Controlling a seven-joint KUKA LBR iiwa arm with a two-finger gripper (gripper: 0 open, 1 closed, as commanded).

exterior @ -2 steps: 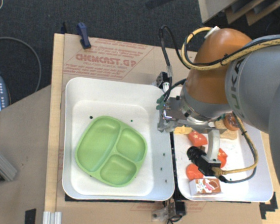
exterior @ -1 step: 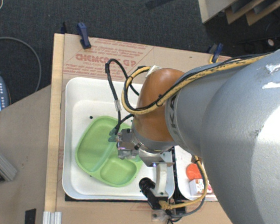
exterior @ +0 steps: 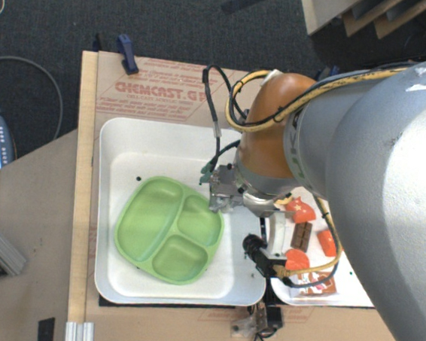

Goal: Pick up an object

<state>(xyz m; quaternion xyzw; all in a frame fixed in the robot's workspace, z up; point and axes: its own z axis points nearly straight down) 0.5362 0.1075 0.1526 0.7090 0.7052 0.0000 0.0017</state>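
Note:
A light green divided plate (exterior: pixel 167 231) lies in the left white bin (exterior: pixel 125 145), tilted toward the front. My gripper (exterior: pixel 220 198) hangs low at the plate's upper right rim, right by it; the wrist hides whether they touch. The orange-banded wrist (exterior: pixel 270 127) stands directly above it. In the right bin (exterior: pixel 351 294), beside the arm, lie several small items: orange pieces (exterior: pixel 300 210), a brown bar (exterior: pixel 301 234) and a red and white packet (exterior: pixel 314 286).
The big grey arm (exterior: pixel 380 168) covers most of the right bin. Black cables loop around the wrist. The bins rest on a cardboard sheet (exterior: pixel 161 89) with a blue clip (exterior: pixel 127 53) at its back edge.

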